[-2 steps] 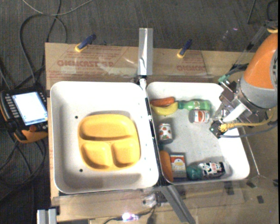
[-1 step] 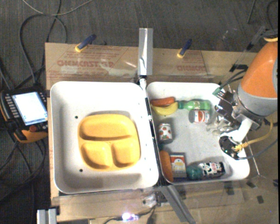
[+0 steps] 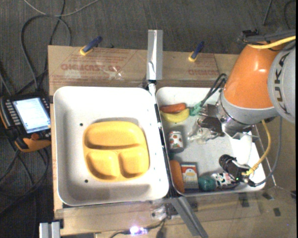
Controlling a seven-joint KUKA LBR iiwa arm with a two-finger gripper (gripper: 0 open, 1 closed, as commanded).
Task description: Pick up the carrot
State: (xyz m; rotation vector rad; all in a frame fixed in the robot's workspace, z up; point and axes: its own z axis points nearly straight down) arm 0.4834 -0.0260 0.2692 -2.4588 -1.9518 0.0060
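Observation:
The carrot [image 3: 175, 175] is an orange, stubby piece lying along the left wall of the right bin [image 3: 211, 94], near its front corner and beside a small orange box [image 3: 189, 175]. My gripper [image 3: 202, 127] hangs over the middle of the right bin, under the orange wrist band. It is well behind and to the right of the carrot and does not touch it. Nothing shows between its tips.
In the right bin, a red sausage-like piece [image 3: 173, 107], a yellow banana-like piece [image 3: 175, 116] and a green item [image 3: 196, 107] lie at the back left. There are also a small white cup [image 3: 175, 140], a teal ball [image 3: 206, 183] and a black-and-white toy [image 3: 220, 179]. The left bin [image 3: 64, 133] holds a yellow divided tray [image 3: 116, 149].

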